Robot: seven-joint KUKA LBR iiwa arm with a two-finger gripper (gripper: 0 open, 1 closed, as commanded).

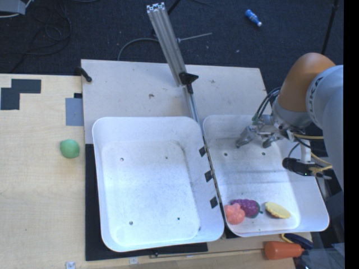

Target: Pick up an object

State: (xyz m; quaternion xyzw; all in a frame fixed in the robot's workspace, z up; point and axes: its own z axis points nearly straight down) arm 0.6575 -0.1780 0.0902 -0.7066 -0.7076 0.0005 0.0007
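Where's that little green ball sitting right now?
The green ball lies on the wooden bench at the camera view's left, outside the left bin, just beyond its left wall.

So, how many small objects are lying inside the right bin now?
3, all near the front edge of the right bin: an orange-pink object, a purple object touching it, and a yellow object set apart. The gripper might hide something.

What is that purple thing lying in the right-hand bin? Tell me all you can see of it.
The purple thing is a small, lumpy object with a bumpy surface like a bunch of grapes, probably a soft toy food. It lies on the floor of the right bin near the front edge. A pinkish-orange lump presses against its left side; a yellow piece sits apart to its right. The end effector is well away, toward the bin's back.
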